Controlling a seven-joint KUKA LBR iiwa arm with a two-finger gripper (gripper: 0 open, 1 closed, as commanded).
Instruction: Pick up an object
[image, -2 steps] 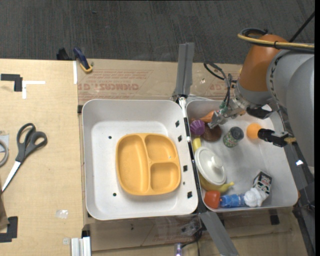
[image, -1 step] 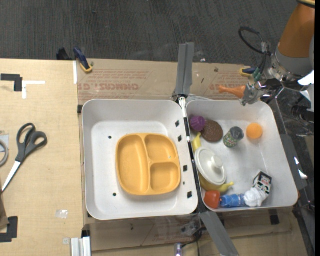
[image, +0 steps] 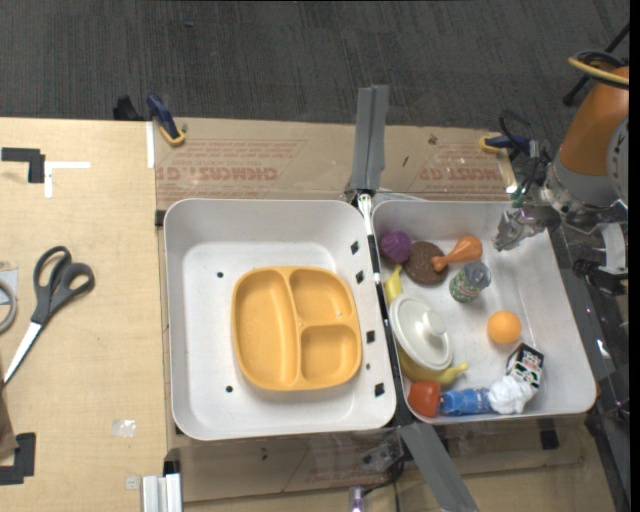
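Note:
The right bin (image: 570, 300) holds several small objects: a purple toy (image: 396, 245), a brown disc (image: 425, 264) with an orange drumstick-shaped piece (image: 463, 248) resting on it, a grey-green can (image: 469, 282), an orange ball (image: 504, 327), a white lidded bowl (image: 424, 333), a red toy (image: 424, 398), a blue bottle (image: 464, 402) and a black-and-white carton (image: 527, 366). My gripper (image: 513, 230) hangs over the bin's far right corner, up and to the right of the drumstick piece, touching none of the objects.
In the left bin (image: 190, 300) lies a yellow divided plate (image: 297, 327). Scissors (image: 50, 286) rest on the wooden bench at the left. A grey bar (image: 369, 140) stands behind the gap between the bins, and the arm's body (image: 595, 130) rises at the far right.

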